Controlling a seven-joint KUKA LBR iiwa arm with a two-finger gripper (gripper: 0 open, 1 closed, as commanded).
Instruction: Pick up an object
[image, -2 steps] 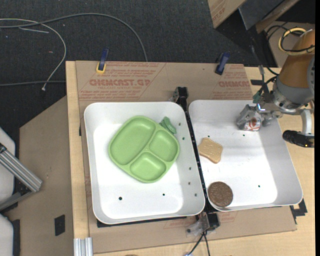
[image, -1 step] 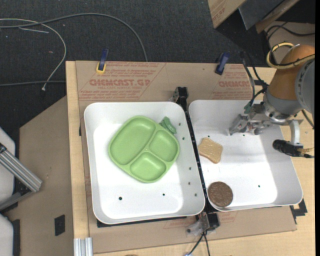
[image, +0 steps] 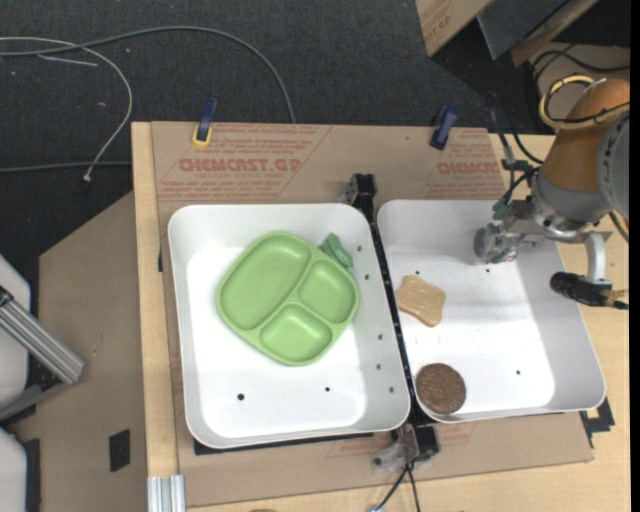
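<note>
Grey two-finger gripper (image: 492, 246) hovers at upper right, finger state unclear, above the tan bread-shaped slice (image: 421, 300) and brown round cookie (image: 440, 388).

arm (image: 590, 150): grey metal body, orange band above the wrist. black cables run alongside. claw (image: 492, 243) is small, grey metal; black fitting to its right.
</note>
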